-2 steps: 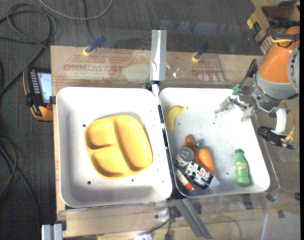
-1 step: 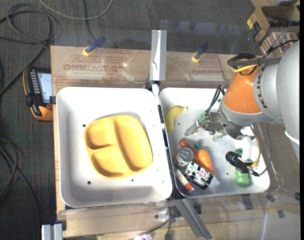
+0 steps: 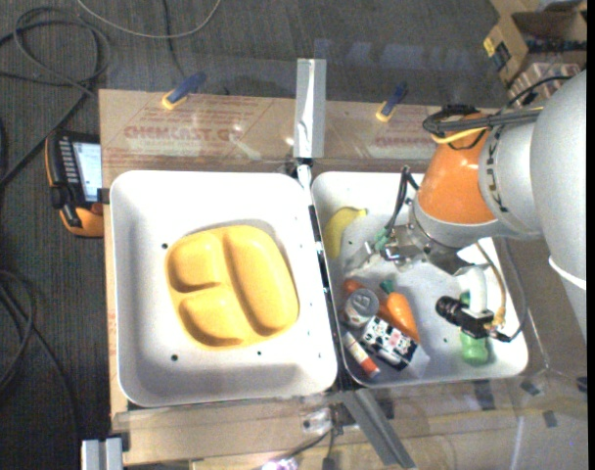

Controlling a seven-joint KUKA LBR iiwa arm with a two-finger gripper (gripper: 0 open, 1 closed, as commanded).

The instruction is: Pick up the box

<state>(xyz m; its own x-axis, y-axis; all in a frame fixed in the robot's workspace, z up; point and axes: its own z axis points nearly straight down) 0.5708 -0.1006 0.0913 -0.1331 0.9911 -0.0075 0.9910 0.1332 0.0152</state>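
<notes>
Two shallow white bins sat side by side: the left bin point(image 3: 131, 292) held one yellow three-compartment plastic tray point(image 3: 234, 284); the right bin point(image 3: 508, 360) held one small black-and-white box point(image 3: 388, 340), one orange carrot point(image 3: 401, 310) and the tool point(image 3: 395, 248), its state impossible to tell.

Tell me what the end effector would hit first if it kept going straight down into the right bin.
Probably bare bin floor, between the banana and the carrot; the end effector hangs there, though depth is unclear.
</notes>
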